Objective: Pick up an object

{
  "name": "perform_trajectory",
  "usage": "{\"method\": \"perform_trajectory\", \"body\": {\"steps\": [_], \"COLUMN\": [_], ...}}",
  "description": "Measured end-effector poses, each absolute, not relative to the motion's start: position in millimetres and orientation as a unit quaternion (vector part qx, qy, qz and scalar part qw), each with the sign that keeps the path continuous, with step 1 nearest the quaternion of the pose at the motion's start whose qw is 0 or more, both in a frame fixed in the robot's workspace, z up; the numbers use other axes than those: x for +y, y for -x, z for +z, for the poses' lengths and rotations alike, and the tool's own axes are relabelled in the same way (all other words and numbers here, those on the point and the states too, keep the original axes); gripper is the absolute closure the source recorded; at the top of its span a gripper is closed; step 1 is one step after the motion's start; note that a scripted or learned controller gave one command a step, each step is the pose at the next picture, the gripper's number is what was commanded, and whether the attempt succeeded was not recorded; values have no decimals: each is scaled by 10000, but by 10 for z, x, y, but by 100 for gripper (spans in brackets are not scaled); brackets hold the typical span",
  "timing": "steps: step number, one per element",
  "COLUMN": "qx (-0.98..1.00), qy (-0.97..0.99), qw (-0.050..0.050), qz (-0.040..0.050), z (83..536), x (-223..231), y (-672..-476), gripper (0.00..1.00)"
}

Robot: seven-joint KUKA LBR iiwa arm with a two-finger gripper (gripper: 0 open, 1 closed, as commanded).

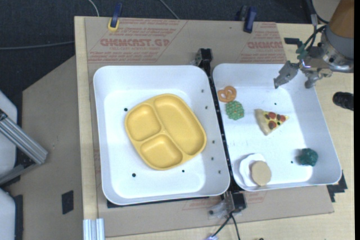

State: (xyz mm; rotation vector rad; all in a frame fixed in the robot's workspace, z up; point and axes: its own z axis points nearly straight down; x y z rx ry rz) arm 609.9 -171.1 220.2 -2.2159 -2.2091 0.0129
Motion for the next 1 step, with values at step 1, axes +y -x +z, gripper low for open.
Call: {"method": "perform_trajectory", "body": {"steps": [1], "qx": [-7072], "qy": [7070], "qw": [4], "qz": [1], "z": [2282], "x": [-1706], "y": [-6128], "gripper": [0]}}
